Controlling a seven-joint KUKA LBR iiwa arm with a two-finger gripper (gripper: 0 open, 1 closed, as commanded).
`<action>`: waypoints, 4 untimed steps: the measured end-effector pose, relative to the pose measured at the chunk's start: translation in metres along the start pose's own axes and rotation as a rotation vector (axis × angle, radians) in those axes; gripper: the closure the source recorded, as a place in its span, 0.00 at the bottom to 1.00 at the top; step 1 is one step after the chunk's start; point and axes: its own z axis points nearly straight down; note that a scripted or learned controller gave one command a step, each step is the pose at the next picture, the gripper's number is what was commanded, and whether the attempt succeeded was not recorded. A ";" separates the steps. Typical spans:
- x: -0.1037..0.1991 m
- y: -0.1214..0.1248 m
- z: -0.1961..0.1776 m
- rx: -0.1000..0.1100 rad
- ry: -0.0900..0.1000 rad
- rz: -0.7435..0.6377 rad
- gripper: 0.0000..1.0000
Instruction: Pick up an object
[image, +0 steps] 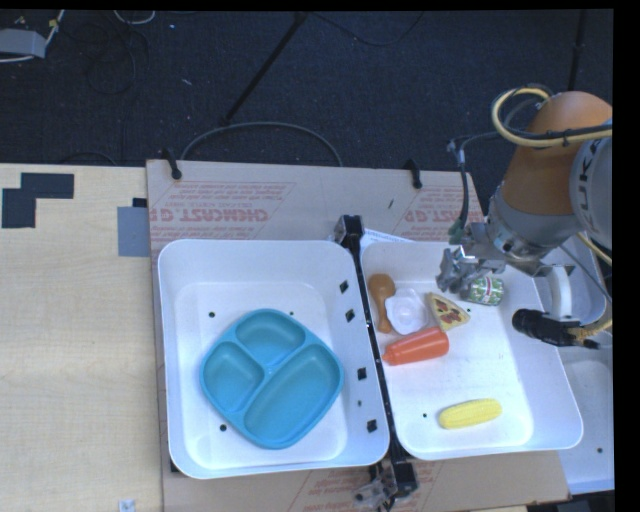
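White plastic makes up both shallow bins on the bench. Lying flat in the left bin is a blue divided plate with three compartments. The right bin holds several small toy foods: a yellow corn cob lies near the front, apart from the others; an orange carrot-shaped piece lies near the middle; just behind it sit a small white cup-like piece and a brown rounded piece close to the divider between the bins. A yellow wedge with red spots, like a pizza slice, lies just right of the white piece. A green and white can-like object rests at the back of the right bin. The grey arm with its orange band reaches in from the right, and its metal gripper hangs low over the back of the right bin, just beside the can-like object and the wedge. Whether it is spread or closed, I cannot tell.
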 end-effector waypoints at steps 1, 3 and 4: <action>0.058 -0.005 -0.011 0.002 0.000 0.000 1.00; 0.162 -0.035 -0.021 0.003 -0.001 0.000 1.00; 0.219 -0.045 -0.026 0.001 -0.001 -0.001 1.00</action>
